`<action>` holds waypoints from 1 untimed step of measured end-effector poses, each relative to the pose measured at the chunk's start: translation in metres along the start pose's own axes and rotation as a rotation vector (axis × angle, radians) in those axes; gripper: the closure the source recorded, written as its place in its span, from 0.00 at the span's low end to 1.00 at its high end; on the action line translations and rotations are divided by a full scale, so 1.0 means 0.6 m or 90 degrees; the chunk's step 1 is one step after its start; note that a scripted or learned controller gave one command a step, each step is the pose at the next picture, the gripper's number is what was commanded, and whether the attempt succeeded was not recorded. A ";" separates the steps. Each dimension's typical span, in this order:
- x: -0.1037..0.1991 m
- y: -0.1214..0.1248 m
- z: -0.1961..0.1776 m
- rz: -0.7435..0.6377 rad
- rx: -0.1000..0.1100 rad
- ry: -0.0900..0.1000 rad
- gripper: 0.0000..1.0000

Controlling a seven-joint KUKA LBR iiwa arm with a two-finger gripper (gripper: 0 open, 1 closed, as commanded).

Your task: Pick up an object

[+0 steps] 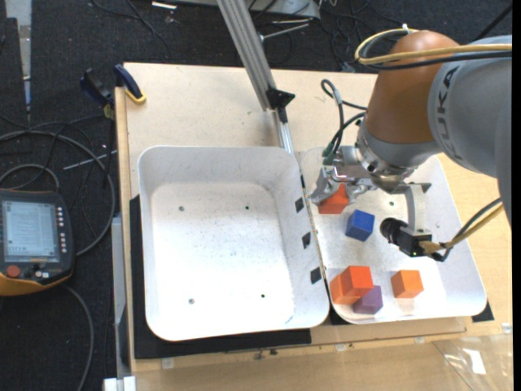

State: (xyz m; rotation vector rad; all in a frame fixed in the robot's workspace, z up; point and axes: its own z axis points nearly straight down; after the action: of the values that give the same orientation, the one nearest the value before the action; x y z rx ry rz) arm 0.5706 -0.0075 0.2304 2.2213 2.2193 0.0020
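My gripper [328, 187] hangs over the near-left part of the right bin [456, 292], close to the wall it shares with the left bin. Right under it, partly hidden by it, is a red-orange block [334, 204]. A blue cube [359, 225] lies just to the right of that block. Toward the front of the bin, an orange cube [352, 282] touches a purple block [369, 300], and a smaller orange cube [406, 283] lies apart to their right.
The left bin [163, 177] is wide, with white walls. A metal pole [248, 43] slants down to the bins' back edge. A black camera part [403, 236] and cables hang off the wrist over the right bin.
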 end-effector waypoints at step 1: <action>0.000 0.000 0.003 0.000 0.001 0.000 0.00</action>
State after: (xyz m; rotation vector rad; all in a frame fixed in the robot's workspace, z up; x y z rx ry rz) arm 0.5707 -0.0074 0.2284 2.2222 2.2204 -0.0002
